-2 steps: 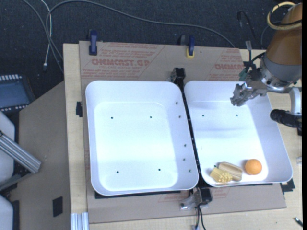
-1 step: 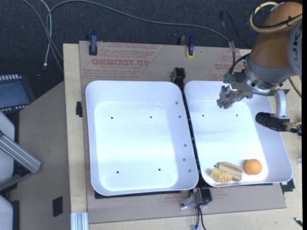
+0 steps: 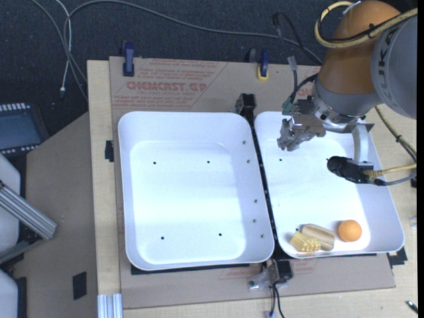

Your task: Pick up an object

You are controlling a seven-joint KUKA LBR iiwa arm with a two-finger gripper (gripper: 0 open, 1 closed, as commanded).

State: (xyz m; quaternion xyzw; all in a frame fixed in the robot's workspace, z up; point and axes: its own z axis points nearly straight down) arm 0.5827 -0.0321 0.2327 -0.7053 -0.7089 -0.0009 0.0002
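Observation:
My gripper (image 3: pixel 289 141) hangs over the far left part of the right bin (image 3: pixel 291 197), near its back edge. Nothing is visible between its fingertips. At that bin's near edge lie three things: an orange ball (image 3: pixel 350 230) towards the right, a tan bread-like piece (image 3: pixel 318 233) beside it, and a yellow corn-like piece (image 3: pixel 304 243) just in front of that. All three are well apart from the gripper, towards the near side of the bin.
The left bin (image 3: pixel 132 177) sits beside the right one, their rims touching along the middle. A cardboard sheet (image 3: pixel 169 85) lies under both bins. Blue clamps (image 3: pixel 128 57) hold it at the back edge.

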